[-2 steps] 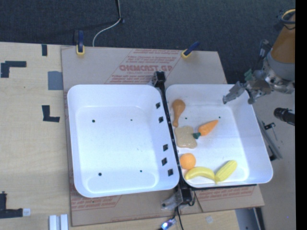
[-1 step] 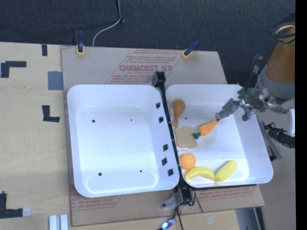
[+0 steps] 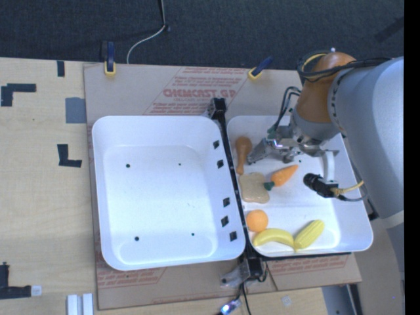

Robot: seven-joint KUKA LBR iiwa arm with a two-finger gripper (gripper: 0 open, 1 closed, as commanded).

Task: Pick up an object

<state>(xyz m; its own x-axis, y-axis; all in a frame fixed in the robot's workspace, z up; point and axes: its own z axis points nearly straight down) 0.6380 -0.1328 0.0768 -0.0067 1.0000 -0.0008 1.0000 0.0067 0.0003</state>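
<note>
Presently, the end effector point(image 3: 272, 147) is positioned low in the right bin point(image 3: 351, 241), fingers apparently spread and nothing held, just beside the carrot point(image 3: 285, 174); bread slice point(image 3: 253, 188), orange point(image 3: 256, 220), banana point(image 3: 272, 239) and corn point(image 3: 309, 233) are clustered nearby.

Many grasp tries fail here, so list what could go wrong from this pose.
1. The small orange toy carrot lies close to the beige bread-shaped slab; descending fingers may nudge both.
2. The gripper hangs between the brown drumstick-shaped toy and the carrot, so it may close on neither.
3. The drumstick lies near the right bin's wall, cramping a finger.
</note>
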